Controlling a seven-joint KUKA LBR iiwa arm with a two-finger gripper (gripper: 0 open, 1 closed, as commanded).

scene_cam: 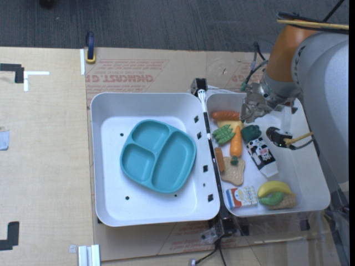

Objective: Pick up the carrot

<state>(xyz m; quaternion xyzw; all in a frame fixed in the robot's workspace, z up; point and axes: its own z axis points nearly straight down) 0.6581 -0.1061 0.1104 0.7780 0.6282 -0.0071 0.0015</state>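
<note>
The carrot (236,142) is a short orange cone with a small green tip at its near end. It lies roughly lengthwise in the left half of the right bin (310,173), among other toy food. My gripper (248,113) hangs over the far part of that bin, just up and to the right of the carrot's far end, beside an orange-red sausage (225,115). Nothing shows in its grasp. The grey arm with its orange band (285,49) reaches in from the upper right.
Crowding the carrot are a green leafy piece (223,133), a dark green vegetable (250,132), a cow-print carton (260,151), a bread slice (234,173), a banana (274,189) and a small box (242,197). The left bin (105,165) holds a teal divided plate (159,155).
</note>
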